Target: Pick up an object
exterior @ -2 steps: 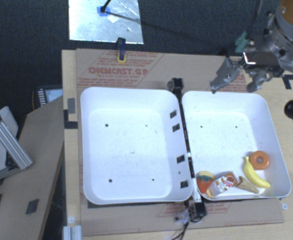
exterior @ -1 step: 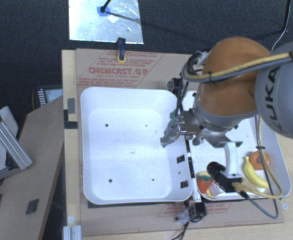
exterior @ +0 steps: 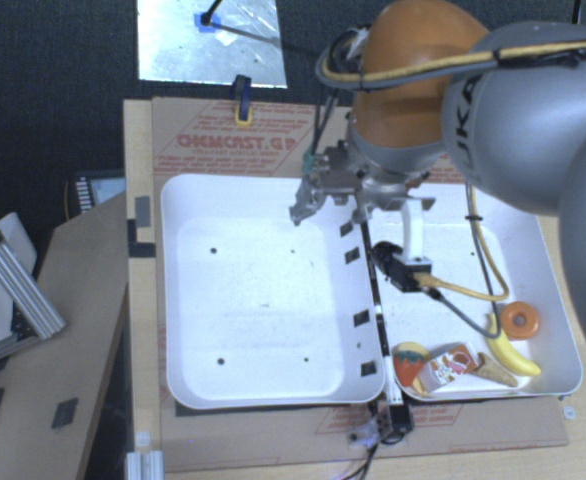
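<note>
Camera view sets the gripper (exterior: 373,230) high over the divider between the bins; whether it is parted or closed, I cannot tell. The banana (exterior: 510,355), doughnut (exterior: 519,319) and packet (exterior: 443,366) crowd the right bin's (exterior: 553,268) near corner; a descent there could strike the wall or nudge neighbours aside.

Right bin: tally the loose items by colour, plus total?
All lie at the near end of the right bin.
Orange: 1, a ring-shaped piece
Yellow: 1, a banana
Red and white: 1, a small packet
Orange-red: 1, a rounded piece beside the packet
Tan: 1, a cone-shaped piece
Total: 5
</note>
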Robot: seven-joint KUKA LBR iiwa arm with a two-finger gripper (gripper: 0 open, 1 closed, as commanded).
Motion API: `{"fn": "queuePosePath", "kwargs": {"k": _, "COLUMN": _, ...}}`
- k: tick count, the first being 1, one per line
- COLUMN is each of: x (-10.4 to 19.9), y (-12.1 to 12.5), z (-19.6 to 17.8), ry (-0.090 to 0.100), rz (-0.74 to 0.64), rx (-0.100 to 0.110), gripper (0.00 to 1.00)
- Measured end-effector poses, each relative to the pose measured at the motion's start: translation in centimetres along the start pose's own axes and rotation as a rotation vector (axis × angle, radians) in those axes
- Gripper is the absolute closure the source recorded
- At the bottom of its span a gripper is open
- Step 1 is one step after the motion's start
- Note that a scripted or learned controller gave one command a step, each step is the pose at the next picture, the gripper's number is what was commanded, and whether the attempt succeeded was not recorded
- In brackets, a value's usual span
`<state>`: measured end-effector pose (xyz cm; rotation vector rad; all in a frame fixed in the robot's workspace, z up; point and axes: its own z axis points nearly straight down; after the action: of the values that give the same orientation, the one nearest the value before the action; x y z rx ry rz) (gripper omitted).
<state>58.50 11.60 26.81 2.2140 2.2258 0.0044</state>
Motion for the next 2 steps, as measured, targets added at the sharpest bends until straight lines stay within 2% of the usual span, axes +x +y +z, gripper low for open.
{"fn": "queuePosePath", "kwargs": {"k": 1, "x": -0.1, "y": -0.1, "z": -1.2, "ry": 0.000, "rz": 0.003, "rx": 0.001, "gripper": 1.00}}
{"fn": "queuePosePath", "kwargs": {"k": 2, "x": -5.4, "y": -6.2, "z": 0.9, "ry": -0.003, "rz": 0.009, "rx": 0.008, "gripper": 1.00}}
